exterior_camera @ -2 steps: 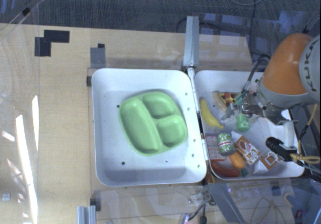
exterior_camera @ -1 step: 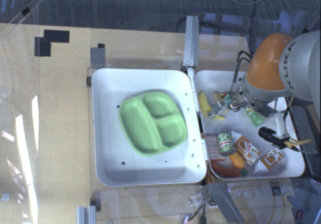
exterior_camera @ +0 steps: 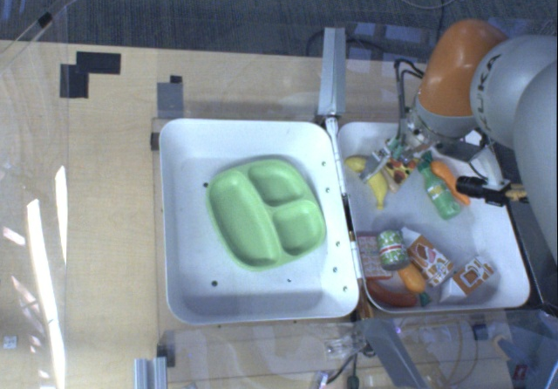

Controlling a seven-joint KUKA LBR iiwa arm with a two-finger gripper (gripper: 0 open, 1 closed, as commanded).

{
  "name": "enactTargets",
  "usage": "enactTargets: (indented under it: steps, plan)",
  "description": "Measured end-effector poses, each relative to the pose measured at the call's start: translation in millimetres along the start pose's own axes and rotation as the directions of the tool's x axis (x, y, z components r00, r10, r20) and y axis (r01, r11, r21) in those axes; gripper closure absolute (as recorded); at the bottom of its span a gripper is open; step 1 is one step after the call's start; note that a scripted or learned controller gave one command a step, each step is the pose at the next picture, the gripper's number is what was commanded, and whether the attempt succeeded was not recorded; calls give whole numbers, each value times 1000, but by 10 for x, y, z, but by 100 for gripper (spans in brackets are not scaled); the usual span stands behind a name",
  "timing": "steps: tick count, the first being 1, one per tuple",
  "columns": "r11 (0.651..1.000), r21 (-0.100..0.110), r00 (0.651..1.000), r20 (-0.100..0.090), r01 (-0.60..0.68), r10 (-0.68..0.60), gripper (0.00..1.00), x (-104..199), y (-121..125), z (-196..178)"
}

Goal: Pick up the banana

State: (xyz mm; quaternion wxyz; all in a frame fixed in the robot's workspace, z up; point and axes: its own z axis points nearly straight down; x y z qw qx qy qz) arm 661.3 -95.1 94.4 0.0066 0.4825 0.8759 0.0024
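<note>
Item: small yellow plastic banana (exterior_camera: 375, 185), lying in the upper-left part of your right-hand shallow white bin (exterior_camera: 514, 287), near the wall shared with the left bin. Long axis runs roughly from upper right to lower left, slightly curved; which end carries the stem you cannot tell.

Status: not yet lifted. The banana rests on the bin floor; the grasp and the lift remain, by my judgement.

Gripper (exterior_camera: 403, 154): sits just above and to the right of the banana's upper end, among small clutter. Whether it is apart or together cannot be told.

Adjacent: green plastic bottle (exterior_camera: 440, 195) and orange carrot-shaped toy (exterior_camera: 448, 178) just to the right.

Further: small green can (exterior_camera: 391, 249), printed cartons (exterior_camera: 430, 261) and a red-orange toy (exterior_camera: 397, 291) along the bin's lower edge.

Left bin (exterior_camera: 187, 230): holds a green three-compartment tray (exterior_camera: 266, 213).

Both bins rest on the pale wooden surface (exterior_camera: 105, 204).
</note>
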Motion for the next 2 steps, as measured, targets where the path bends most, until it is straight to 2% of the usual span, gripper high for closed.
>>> enactTargets:
  steps: [1,2]
  plan:
    - [1000,-9,1000,5,0,0,100,-14,28,-117]
    - [996,3,996,-4,-85,85,100,316,338,-1367]
